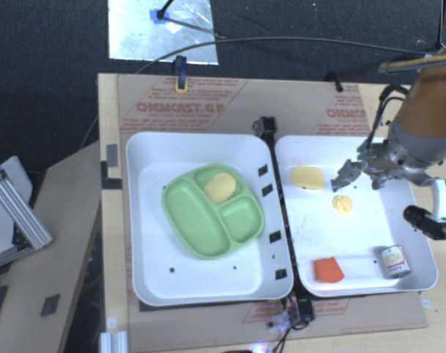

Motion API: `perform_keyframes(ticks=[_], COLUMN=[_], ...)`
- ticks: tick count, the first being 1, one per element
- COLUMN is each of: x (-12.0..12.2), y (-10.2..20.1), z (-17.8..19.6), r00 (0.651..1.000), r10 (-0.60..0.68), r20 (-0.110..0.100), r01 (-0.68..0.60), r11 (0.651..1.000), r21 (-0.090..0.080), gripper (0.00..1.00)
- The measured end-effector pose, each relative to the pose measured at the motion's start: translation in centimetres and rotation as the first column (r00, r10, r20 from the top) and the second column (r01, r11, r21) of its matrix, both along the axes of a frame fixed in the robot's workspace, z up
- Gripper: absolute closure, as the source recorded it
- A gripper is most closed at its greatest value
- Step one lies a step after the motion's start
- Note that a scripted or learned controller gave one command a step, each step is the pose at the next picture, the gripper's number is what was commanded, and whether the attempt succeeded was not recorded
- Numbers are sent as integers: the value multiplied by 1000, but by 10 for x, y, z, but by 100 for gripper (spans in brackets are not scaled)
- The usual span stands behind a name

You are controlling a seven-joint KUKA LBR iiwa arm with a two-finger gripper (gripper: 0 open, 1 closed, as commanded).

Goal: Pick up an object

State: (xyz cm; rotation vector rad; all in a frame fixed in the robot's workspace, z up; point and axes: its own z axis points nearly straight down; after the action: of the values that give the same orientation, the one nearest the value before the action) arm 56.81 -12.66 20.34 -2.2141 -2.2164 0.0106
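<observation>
Inside green tray (pixel 200 230): yellow lump (pixel 221 187).

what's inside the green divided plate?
One yellow rounded item lies in the upper compartment of the green divided plate; the other two compartments show bare green. Whatever is beneath that item is hidden.

A divided plate (pixel 208 223) lies in the left bin (pixel 145 197); a can (pixel 394 261) lies in the right bin (pixel 414 219).

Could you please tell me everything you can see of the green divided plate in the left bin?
The green divided plate is a pale green, plastic-looking tray with rounded corners and raised ridges splitting it into one long compartment and two smaller ones. It lies flat and turned diagonally on the floor of the left bin, near its middle. A pale yellow rounded object sits in its upper small compartment. The other compartments look bare.
</observation>
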Motion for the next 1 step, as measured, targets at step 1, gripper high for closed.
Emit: perform_keyframes(ticks=[1], x=[3], y=[0], z=[6], r00=[1000], r10=[2], r20=[12], r01=[-2], r11=[1000], r21=[-2], gripper=[0])
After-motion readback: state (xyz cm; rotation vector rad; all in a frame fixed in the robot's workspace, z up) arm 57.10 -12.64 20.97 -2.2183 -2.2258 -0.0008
